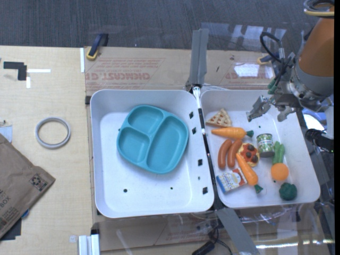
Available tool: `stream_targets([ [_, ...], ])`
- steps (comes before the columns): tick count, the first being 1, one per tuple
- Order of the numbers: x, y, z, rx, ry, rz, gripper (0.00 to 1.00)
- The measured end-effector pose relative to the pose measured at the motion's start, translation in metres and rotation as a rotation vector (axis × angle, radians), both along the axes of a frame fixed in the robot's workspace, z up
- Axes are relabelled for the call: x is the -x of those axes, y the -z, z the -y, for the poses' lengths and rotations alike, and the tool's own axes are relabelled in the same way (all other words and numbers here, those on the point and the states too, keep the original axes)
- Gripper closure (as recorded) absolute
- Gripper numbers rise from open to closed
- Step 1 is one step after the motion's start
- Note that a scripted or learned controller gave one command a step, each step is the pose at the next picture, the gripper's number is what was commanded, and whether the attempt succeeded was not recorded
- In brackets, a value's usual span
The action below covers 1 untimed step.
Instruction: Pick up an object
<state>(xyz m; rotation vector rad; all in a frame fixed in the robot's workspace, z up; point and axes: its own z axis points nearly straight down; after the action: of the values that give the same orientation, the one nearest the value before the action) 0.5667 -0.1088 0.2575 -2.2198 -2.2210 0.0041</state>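
My gripper (271, 109) hangs open over the far part of the right bin (313, 187), with nothing between its fingers. Below it lie several toy foods: a waffle wedge (218, 118), a carrot (229, 133), two sausages (228, 153), a pizza slice (248, 154), a second carrot (248, 172), a small green-labelled can (264, 144), a green pickle (279, 153), an orange (279, 171), a broccoli piece (288, 191) and a small milk carton (230, 181). The can lies nearest, just in front of the fingers.
The left bin (106, 190) holds a blue divided plate (153, 138). On the bench at the left lie a tape ring (53, 132) and a brown cardboard box (18, 187). A grey divider post (199, 57) rises between the bins at the back.
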Motion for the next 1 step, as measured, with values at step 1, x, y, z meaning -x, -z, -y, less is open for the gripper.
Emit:
stream_targets([
  [1,-0.0013,0.1451,0.0304,0.0,-0.065,0.003,0.0],
])
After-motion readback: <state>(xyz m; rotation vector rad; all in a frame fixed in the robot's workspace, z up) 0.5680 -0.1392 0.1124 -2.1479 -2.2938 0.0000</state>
